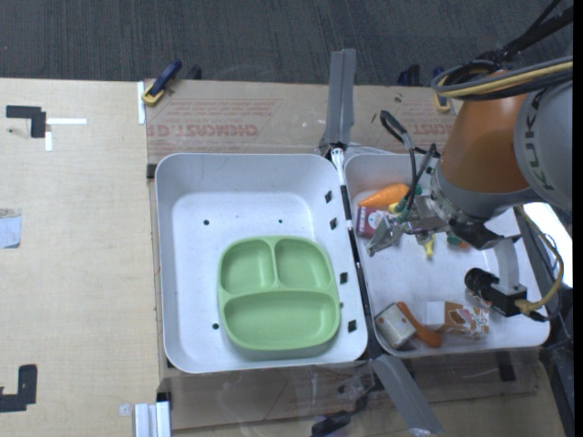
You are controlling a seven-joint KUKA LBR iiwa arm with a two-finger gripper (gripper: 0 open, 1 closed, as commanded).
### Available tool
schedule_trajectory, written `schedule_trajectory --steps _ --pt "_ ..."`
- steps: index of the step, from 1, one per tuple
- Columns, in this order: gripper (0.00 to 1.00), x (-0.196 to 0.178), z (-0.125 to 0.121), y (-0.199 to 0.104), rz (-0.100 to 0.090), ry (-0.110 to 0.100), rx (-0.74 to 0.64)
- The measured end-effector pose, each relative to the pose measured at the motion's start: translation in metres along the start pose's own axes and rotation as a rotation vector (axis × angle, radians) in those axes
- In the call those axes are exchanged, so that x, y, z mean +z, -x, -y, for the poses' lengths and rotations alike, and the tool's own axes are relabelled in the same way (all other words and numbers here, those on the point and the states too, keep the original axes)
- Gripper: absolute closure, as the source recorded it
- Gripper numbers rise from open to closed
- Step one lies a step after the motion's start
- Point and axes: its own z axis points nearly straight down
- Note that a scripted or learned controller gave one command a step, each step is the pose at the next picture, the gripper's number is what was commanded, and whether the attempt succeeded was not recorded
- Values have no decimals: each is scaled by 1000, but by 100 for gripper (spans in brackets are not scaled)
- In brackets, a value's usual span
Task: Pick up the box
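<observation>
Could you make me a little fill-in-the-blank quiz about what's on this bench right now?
1. The green plastic divided plate lies in the ____ white bin.
2. That plate has ____ compartments.
3. The orange carrot-shaped toy lies in the ____ white bin.
4. The band above the grey arm's wrist is coloured ____.

Missing words: left; three; right; orange

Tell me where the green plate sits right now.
The green plate lies in the left bin, toward its near right corner, across the divider from the gripper over the right bin.
</observation>
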Motion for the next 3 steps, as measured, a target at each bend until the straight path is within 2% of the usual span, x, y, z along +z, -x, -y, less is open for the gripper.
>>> schedule_trajectory --steps 1,2,3 --pt "0 0 -15 -2 1 0 55" --pt "0 0 -19 -16 1 -1 60" --pt "0 0 -13 30 2 -1 157"
